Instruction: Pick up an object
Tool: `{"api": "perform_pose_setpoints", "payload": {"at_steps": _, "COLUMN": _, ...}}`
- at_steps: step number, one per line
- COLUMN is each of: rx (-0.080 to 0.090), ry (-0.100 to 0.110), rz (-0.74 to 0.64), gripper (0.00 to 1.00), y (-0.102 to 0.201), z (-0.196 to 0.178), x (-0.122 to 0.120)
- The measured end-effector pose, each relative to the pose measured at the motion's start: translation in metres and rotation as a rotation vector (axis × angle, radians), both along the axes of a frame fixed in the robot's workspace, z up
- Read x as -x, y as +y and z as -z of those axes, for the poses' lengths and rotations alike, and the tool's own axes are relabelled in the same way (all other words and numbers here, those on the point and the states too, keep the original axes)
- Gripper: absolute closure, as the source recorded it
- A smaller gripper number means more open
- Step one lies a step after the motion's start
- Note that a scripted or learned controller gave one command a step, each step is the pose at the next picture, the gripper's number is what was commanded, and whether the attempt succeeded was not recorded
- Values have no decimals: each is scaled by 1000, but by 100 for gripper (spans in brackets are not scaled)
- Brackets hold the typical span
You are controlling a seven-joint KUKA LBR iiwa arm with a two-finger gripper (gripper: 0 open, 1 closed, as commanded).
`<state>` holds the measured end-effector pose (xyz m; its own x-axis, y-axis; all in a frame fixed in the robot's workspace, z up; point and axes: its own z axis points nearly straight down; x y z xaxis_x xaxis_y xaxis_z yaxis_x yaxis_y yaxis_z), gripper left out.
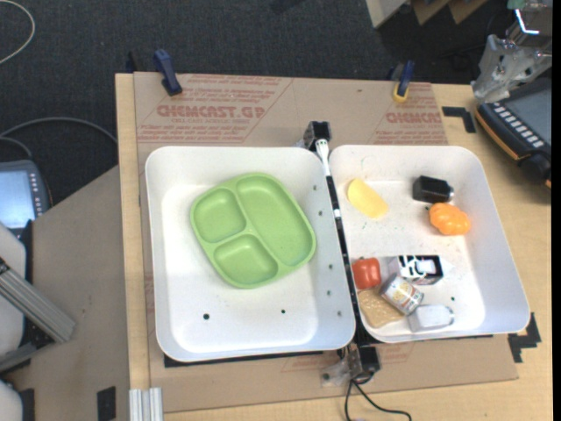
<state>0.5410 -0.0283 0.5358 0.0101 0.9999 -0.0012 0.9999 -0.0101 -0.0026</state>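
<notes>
Bench top [210, 108]: brown cardboard, matt, printed with faded red lettering.
Left bin [166, 235]: white plastic, smooth, slightly glossy.
Right bin [491, 235]: same white plastic, speckled with small dark marks.
Divided plate [252, 229]: light green plastic, smooth, soft sheen.
Yellow piece [366, 197]: smooth plastic look, faint gloss.
Orange piece [450, 219]: plastic look, lumpy surface, slight shine.
Black block [432, 189]: dark, matt.
Can [402, 294]: metal look, shiny rim, printed label.
Tan slab [377, 310]: rough, matt, spongy or bready look.
Clamps at bench's far edge: blue [166, 70] and yellow [402, 81], plastic look.
</notes>
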Motion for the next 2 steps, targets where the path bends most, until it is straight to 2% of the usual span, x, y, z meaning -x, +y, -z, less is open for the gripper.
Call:
{"api": "perform_pose_setpoints", "payload": {"at_steps": 1, "rx": 0, "ry": 1, "rz": -5, "gripper": 100, "y": -60, "z": 38, "x": -30}}
{"api": "perform_pose_setpoints", "payload": {"at_steps": 2, "rx": 0, "ry": -6, "rz": -13, "gripper": 100, "y": -35, "z": 67, "x": -90}}
